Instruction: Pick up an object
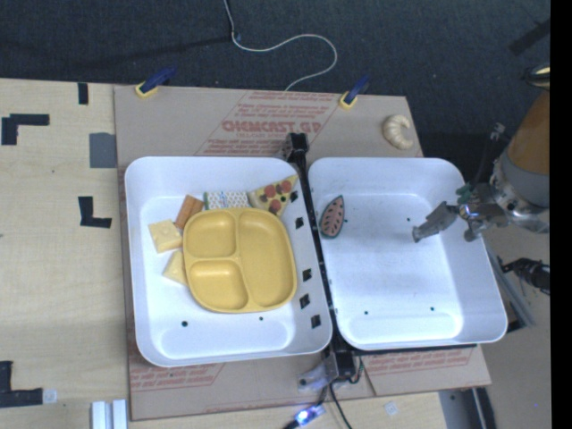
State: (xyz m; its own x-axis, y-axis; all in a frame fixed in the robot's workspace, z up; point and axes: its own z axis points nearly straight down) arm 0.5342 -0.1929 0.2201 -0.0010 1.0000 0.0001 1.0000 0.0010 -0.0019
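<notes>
grey arm entering from the right edge, orange band at the far right above the wrist, wrist hardware clustered mid-right, tool (433,224) stretched leftward and slightly downward, a slim grey finger (427,227) angled down-left, nothing seen gripped

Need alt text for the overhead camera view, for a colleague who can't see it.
The gripper hangs over the right bin, apart from a small leaf-shaped piece by that bin's left wall. The left bin holds a yellow divided plate among small toy food pieces.
</notes>
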